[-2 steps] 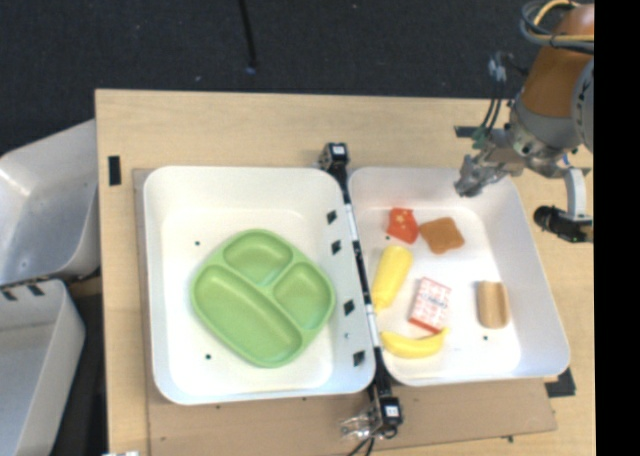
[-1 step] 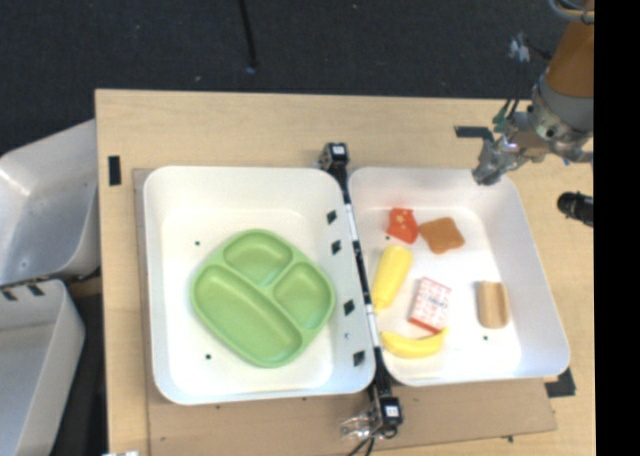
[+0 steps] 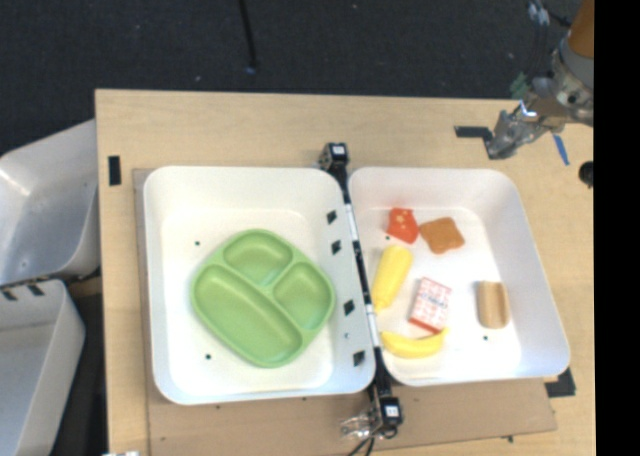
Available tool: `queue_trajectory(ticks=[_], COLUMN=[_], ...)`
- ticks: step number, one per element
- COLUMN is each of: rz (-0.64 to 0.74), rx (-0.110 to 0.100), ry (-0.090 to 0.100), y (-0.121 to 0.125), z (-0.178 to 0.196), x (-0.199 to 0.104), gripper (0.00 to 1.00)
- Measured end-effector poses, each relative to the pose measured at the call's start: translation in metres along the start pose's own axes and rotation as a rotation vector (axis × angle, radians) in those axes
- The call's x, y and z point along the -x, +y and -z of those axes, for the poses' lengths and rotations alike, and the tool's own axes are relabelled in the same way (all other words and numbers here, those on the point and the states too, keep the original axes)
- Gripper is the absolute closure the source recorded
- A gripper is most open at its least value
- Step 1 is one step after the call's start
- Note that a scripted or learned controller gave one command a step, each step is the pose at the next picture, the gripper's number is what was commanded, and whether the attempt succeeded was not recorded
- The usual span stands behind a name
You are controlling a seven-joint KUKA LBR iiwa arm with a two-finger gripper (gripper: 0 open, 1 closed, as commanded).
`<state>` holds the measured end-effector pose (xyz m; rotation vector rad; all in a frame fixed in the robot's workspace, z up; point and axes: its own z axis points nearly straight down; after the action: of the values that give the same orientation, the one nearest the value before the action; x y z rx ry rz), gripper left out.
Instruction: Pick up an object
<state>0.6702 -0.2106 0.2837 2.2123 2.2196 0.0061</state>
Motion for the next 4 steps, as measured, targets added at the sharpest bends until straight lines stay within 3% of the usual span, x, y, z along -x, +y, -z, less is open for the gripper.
queue_trajectory(ticks=[2,4], rz=[0.002,0.001], rx=[-0.005,-0.009], ry=[0.002,0.002], y=[0.010,0.004], z=[-0.014,-0.034], x=[-0.094,-0.189], gripper=[1.00,1.00])
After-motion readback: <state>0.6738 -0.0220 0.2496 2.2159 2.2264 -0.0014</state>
